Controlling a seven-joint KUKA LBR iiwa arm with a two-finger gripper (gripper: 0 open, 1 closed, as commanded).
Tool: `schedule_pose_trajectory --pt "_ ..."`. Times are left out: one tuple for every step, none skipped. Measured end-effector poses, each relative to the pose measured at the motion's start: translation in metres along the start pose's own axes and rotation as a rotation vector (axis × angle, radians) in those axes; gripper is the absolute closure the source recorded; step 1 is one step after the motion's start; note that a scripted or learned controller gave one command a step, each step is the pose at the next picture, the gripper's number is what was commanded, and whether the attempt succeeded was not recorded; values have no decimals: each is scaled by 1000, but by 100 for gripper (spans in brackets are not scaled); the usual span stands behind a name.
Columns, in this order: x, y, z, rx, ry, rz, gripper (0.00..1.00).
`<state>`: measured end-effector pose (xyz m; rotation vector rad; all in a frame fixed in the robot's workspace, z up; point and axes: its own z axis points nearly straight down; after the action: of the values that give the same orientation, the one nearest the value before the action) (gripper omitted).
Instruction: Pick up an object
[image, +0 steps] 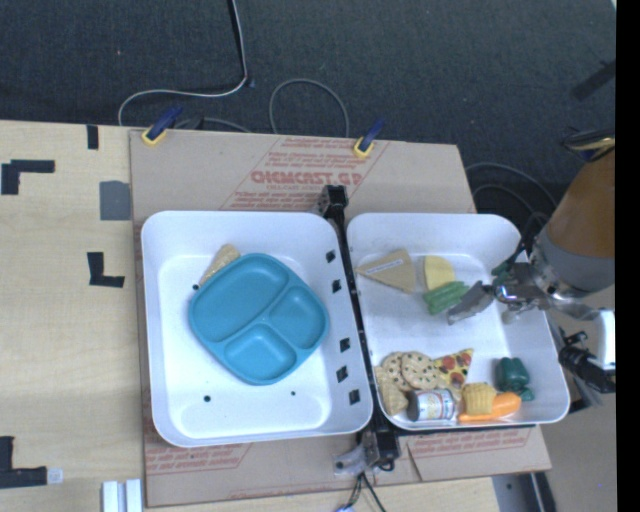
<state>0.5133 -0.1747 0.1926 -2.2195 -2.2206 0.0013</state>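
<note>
The gripper (468, 305) hangs over the right bin (532, 345), its tip just beside the green pickle (443, 297); whether the jaws are parted cannot be told (nothing shows between them). Beside the pickle lie a yellow cheese wedge (437, 270) and a sandwich slice (391, 270); cookies (408, 371) lie nearer the bin's front edge.

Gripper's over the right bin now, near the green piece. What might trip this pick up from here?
1. The gripper sits beside the green piece, which touches the yellow wedge; closing may shove both instead of gripping.
2. Toys in the near corner, such as cookies, can and pizza slice, are packed tight, so a pick there could snag neighbours.
</note>
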Motion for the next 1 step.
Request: schedule_pose_trajectory --pt "27 48 112 -7 -5 -3 0"
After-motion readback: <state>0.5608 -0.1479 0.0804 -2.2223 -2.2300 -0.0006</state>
